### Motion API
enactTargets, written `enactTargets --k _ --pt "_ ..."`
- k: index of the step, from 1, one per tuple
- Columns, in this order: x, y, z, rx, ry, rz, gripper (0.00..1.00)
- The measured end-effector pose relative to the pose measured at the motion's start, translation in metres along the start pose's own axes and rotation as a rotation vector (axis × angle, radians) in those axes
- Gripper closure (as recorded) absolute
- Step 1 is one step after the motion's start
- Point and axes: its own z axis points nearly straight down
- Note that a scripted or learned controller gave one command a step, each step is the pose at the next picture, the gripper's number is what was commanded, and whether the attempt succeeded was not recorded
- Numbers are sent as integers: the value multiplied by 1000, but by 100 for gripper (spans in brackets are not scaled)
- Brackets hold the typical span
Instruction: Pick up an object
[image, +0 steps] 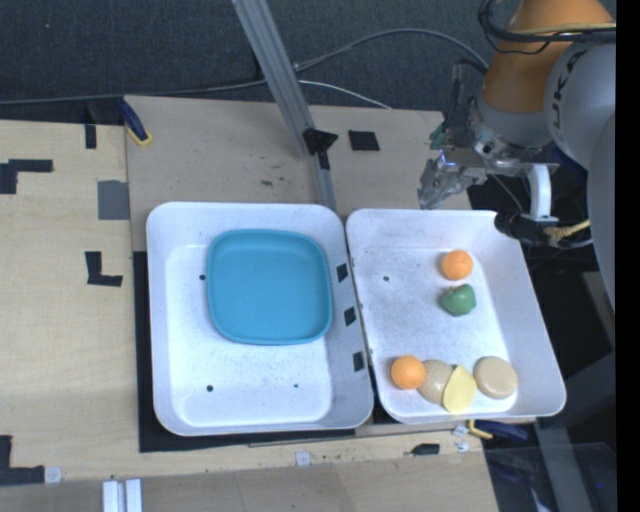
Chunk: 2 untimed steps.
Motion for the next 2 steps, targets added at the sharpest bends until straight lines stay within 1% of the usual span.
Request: enactTargets --k 1,2 --pt "44 -7 2 5 0 -3 100" --pt "89 -27 17 6 1 -3 100"
